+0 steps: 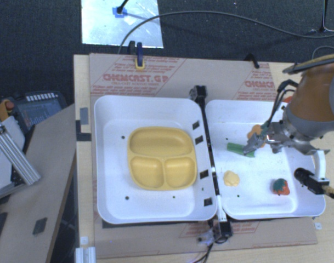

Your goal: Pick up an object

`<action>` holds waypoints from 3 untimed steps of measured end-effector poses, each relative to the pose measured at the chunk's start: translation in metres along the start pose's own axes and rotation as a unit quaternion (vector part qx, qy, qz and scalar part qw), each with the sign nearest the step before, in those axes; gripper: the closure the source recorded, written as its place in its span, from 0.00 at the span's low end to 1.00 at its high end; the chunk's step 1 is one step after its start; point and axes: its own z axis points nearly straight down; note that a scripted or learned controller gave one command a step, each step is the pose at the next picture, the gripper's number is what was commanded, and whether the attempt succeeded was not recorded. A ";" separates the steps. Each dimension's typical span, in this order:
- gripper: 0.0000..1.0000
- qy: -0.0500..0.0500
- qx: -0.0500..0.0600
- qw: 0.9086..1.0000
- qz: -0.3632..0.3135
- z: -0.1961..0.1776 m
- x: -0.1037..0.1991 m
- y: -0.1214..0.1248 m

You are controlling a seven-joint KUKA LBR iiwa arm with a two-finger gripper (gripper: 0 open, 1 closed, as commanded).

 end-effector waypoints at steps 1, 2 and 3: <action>0.00 0.000 -0.001 1.000 0.000 0.056 0.001 -0.002; 0.00 0.000 0.001 1.000 0.000 0.084 0.002 -0.001; 1.00 0.000 0.000 1.000 0.000 0.074 0.001 -0.001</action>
